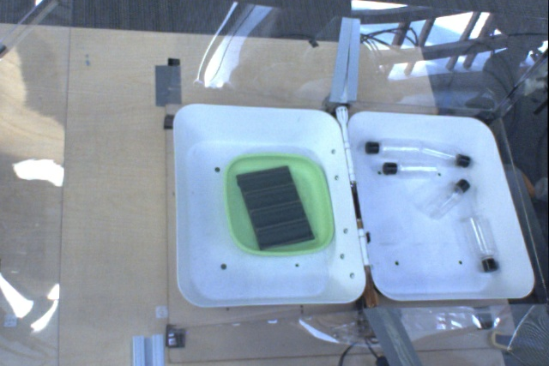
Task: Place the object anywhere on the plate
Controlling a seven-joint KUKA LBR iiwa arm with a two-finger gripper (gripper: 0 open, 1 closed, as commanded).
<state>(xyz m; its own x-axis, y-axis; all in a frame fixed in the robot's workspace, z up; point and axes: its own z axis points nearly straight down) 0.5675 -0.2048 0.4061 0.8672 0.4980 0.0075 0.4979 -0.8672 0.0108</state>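
A dark grey, ribbed rectangular slab lies flat on the light green, rounded-square plastic plate. It sits near the plate's middle and is turned slightly, so its long sides run from upper left to lower right. All 4 of its corners are inside the plate's raised rim, and green shows on every side of it. The plate rests in the centre of the left shallow white bin. The right shallow white bin touches it along a hinged seam. In the right bin lie several clear plastic tubes with black caps, and 5 caps can be counted. 2 tubes lie roughly level near the bin's top left, 1 cap sits at the top right with another just below it, and 1 tube lies steeply near the right wall with its cap at the lower end. The tubes' clear bodies are hard to tell apart where they come close together. Both bins stand on a pale wooden bench. A grey metal bar runs away from the seam at the top, and a small grey block sits beyond the left bin's upper left corner. Whether the gripper is spread or pressed together cannot be told.
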